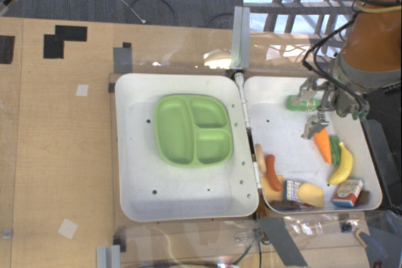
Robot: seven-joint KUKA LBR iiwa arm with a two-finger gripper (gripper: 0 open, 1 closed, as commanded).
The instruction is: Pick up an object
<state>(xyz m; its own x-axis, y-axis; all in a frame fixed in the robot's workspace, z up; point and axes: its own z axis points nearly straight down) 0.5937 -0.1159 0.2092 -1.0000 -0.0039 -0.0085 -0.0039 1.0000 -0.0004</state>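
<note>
My gripper point(316, 124) hangs over the back right of the right bin point(276, 128), under the grey arm with its orange band point(375, 34). Just below and to the right of it lies an orange carrot point(323, 146). A pale green object point(296, 102) lies just to the gripper's left, near the bin's back wall. I see nothing held. Beside the carrot are a small green piece point(336, 149) and a yellow banana point(343, 167).
The right bin's front holds a red sausage point(271, 169), a small printed box point(292, 189), a yellow lump point(312, 194) and a red and blue carton point(348, 192). The left bin point(135, 154) holds a green divided plate point(192, 130). A metal rail point(295, 16) stands behind.
</note>
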